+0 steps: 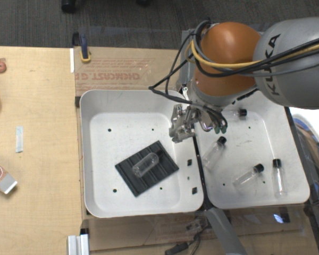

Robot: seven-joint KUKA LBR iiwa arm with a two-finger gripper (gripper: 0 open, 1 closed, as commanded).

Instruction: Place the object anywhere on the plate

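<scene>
over the inner edge of the left bin (90, 142) hangs the gripper (179, 134), at the seam where the two bins meet; whether it is spread or pressed together i cannot tell from this angle, and nothing shows pinched in it. on the left bin's floor lies the plate (165, 170), a dark ribbed slab set at a slant, and a clear vial (146, 163) rests on top of it, lying on its side, below and left of the gripper and apart from it. on the right bin (255, 195) lie three more vials with black caps: one (213, 150) just beside the divider, one (247, 176) mid-floor, one (278, 175) near the right wall.
</scene>
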